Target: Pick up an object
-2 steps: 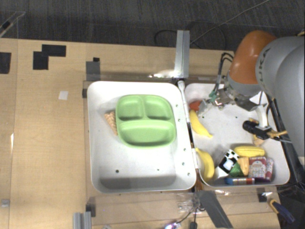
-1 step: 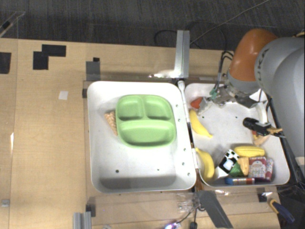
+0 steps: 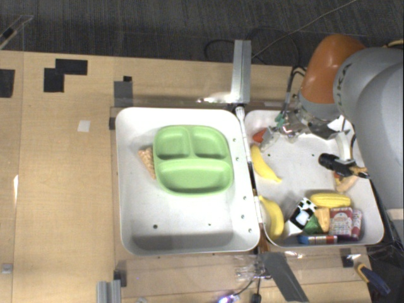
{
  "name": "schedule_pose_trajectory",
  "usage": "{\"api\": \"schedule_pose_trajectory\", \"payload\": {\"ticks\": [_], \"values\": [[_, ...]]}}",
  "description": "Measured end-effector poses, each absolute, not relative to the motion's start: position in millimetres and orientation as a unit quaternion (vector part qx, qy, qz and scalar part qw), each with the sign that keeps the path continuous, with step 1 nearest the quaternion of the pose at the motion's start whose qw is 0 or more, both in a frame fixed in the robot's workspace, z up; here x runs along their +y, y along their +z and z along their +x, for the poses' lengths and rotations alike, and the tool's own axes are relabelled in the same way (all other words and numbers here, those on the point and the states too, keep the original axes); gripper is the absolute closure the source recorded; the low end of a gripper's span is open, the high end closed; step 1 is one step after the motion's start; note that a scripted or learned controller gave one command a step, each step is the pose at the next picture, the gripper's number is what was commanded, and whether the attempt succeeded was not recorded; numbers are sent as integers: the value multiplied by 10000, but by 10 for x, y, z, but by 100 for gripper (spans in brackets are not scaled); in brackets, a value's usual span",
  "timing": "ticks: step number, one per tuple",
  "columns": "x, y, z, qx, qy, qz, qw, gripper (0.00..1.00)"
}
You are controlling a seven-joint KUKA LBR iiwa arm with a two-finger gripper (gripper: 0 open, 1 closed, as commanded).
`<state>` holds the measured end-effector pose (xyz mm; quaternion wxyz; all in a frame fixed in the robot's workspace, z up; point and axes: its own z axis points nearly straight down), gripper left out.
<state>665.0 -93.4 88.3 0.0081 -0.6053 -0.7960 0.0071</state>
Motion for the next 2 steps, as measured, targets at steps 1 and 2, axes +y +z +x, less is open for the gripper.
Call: {"api": "schedule_pose_trajectory", "payload": {"ticks": [1, 2], "values": [[-900, 888, 6709, -7796, -20, -6262, -35, 0], [-876, 1035, 6744, -7814, -57, -6239, -74, 100]]}}
